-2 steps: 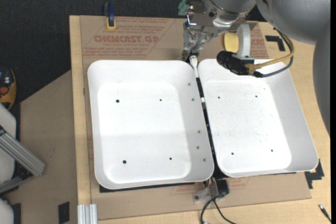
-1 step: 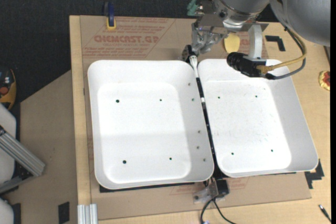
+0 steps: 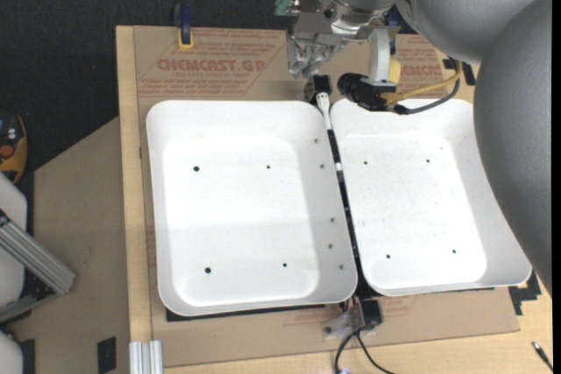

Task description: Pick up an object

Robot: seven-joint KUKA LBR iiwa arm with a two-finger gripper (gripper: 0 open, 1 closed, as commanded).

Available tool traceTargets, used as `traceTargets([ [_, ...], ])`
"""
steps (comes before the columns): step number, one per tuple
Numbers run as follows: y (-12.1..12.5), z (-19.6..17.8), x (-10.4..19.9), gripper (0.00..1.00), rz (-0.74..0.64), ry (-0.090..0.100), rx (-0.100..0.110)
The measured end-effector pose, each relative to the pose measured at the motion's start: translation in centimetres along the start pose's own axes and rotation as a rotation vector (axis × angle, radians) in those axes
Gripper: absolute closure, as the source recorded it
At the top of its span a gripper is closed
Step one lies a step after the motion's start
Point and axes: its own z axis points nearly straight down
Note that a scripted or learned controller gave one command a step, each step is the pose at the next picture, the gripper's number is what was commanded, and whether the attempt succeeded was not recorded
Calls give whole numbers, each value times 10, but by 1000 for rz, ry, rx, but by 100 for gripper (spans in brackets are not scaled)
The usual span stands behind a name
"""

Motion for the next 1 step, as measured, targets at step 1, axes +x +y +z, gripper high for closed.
traceTargets([
  [1, -1, -38, -57, 100, 5, 0, -1],
])
